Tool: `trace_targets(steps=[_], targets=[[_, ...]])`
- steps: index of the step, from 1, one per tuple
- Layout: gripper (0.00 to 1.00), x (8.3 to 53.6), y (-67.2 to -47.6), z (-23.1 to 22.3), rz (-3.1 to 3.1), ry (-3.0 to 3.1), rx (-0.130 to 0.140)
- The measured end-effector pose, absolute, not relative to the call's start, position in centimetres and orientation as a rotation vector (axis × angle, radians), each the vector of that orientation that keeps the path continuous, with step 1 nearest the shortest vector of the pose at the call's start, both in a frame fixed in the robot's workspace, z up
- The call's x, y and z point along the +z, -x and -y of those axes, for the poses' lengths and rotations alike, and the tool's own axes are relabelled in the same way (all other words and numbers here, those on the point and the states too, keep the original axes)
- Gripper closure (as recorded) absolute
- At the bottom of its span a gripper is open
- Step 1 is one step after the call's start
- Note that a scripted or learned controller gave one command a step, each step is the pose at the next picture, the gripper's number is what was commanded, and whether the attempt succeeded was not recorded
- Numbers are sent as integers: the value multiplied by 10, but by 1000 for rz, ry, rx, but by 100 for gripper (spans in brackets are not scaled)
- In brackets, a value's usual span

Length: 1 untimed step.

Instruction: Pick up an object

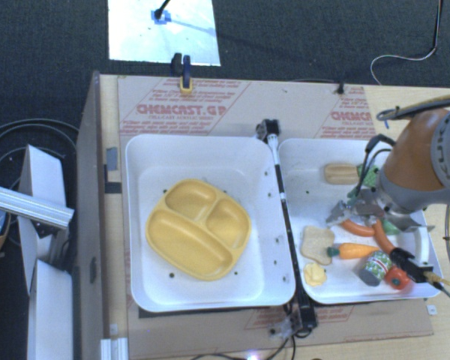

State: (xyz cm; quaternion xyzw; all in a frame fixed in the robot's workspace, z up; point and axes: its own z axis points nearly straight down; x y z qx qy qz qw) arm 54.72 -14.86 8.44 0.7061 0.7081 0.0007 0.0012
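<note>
Carrot (354,250) – small, stiff, light, likely slippery; grab mid-body. Lies just right of bread (317,241), below gripper (350,210) – claw state unclear.

The bench (210,100) is topped with a pale board printed in red lettering, and two shallow white bins sit on it side by side, their inner rims meeting down the middle. The left bin (146,171) takes up the bigger share of the board, the right bin (304,163) reaching toward the far edge. A small yellow-and-black clamp (184,72) grips the board's back edge.
</note>
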Motion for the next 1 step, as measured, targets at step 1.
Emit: trace_targets(steps=[1], targets=[[100, 95, -548, 149, -2223, -2215, 4]])
